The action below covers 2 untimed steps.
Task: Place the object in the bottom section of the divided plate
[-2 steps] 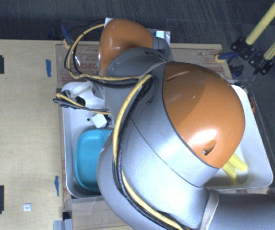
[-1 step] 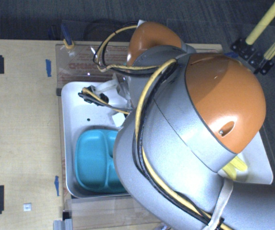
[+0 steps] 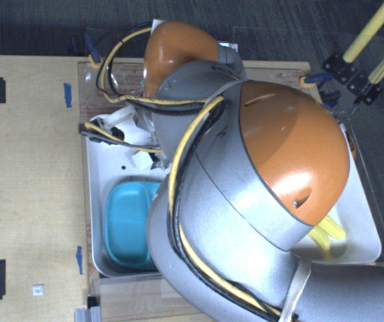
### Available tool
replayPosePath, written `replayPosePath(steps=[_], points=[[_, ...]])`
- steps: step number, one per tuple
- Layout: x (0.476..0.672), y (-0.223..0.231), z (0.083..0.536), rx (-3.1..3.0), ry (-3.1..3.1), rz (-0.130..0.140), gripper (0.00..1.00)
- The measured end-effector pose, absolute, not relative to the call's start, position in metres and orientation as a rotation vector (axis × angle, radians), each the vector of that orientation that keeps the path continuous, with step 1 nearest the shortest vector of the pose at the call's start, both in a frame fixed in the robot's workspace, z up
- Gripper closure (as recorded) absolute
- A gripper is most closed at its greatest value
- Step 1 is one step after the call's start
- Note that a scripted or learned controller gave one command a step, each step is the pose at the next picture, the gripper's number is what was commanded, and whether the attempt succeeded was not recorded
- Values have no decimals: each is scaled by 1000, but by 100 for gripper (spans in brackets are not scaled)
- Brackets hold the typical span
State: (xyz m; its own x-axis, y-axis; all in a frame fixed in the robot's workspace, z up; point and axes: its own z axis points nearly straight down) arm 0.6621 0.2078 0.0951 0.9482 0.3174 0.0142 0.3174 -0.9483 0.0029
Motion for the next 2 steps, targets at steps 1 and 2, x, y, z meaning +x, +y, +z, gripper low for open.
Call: replayPosePath(steps=[1, 2], points=[[663, 208, 107, 3101, 505, 28, 100], [663, 207, 116, 3100, 504, 29, 100]])
